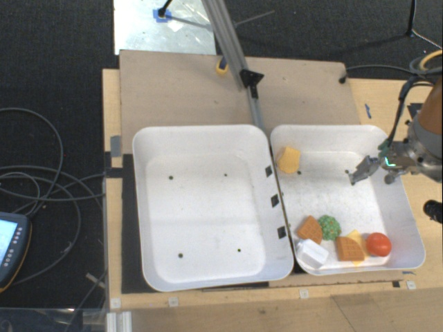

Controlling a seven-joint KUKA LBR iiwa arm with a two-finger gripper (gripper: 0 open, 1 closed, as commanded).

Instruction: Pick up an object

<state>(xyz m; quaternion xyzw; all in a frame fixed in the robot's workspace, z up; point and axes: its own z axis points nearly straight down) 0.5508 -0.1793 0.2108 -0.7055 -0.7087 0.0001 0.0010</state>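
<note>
Even, bright overhead light; both white bins [208, 206] near overexposed, soft faint shadows. Glare on floor patch [163, 16] at 11 o'clock. Slightly soft focus throughout.

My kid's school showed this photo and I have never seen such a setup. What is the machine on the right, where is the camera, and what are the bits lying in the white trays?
It is a robot arm reaching in from the right, ending in a two-finger gripper. One fixed camera looks down at a slant on two shallow white bins. The left bin has small dark dots on its floor. The right bin holds toy food: a yellow block near its top left corner, and along its near edge an orange wedge, a green piece, a waffle-like piece, a red tomato and a white block. The gripper hangs over the right bin, and I see nothing between its fingers.
</note>
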